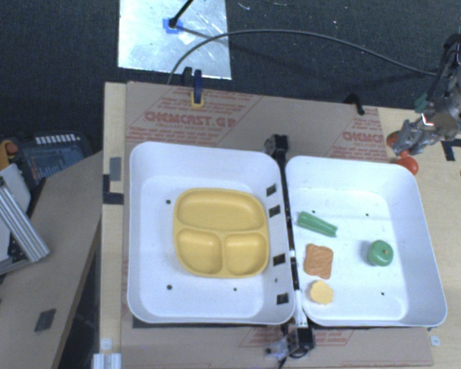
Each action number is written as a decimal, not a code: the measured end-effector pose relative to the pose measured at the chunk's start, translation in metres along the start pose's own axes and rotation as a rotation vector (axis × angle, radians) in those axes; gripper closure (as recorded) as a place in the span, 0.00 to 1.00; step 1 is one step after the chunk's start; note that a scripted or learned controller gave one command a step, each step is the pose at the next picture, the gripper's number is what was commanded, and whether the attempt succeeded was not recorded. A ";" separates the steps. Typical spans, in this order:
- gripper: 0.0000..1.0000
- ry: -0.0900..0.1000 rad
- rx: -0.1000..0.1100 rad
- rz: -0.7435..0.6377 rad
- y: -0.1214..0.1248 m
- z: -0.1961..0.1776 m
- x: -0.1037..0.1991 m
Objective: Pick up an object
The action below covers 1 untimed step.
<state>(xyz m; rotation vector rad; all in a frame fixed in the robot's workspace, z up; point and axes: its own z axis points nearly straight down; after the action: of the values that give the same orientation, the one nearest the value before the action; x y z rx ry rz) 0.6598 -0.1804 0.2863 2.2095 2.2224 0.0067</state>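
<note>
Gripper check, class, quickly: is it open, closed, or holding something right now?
Gripper: cannot be told; it sits above the right bin's far corner, over a red-orange object.

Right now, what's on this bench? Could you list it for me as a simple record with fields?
left bin: yellow divided tray
right bin: green long piece, orange flat piece, yellow round piece, green round piece
gripper: above the right bin's far right corner
near gripper: small red-orange object, grasp unclear
</note>
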 end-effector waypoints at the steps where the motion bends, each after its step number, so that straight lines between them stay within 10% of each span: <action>1: 1.00 0.003 0.008 -0.003 -0.015 0.010 0.046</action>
<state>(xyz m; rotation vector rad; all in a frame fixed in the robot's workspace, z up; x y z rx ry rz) 0.6449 -0.1340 0.2763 2.2119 2.2313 0.0015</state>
